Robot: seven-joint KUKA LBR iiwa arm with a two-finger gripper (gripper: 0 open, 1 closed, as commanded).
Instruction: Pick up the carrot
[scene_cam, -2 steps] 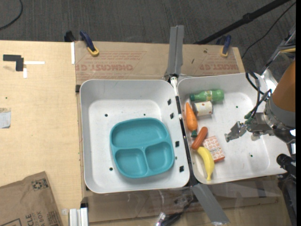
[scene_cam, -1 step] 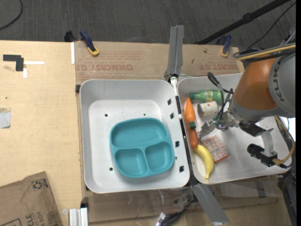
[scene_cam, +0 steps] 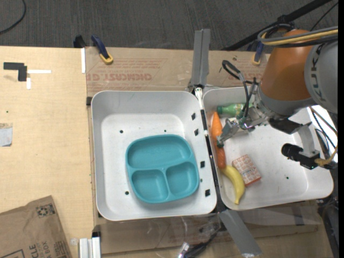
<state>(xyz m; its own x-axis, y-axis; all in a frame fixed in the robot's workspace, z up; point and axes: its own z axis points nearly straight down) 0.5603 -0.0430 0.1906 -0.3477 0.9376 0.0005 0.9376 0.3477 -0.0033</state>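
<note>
The tool [scene_cam: 224, 135] hung low in the right bin [scene_cam: 301, 184], just beside the carrot [scene_cam: 216, 127] along the bin's left wall. A banana [scene_cam: 235, 182] and a small box [scene_cam: 246, 169] lay nearer. A teal plate [scene_cam: 161, 167] sat in the left bin [scene_cam: 107, 144].

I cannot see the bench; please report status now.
Pincer low beside carrot, grip unclear. Carrot lies along right bin's left wall. Banana nearby.
</note>
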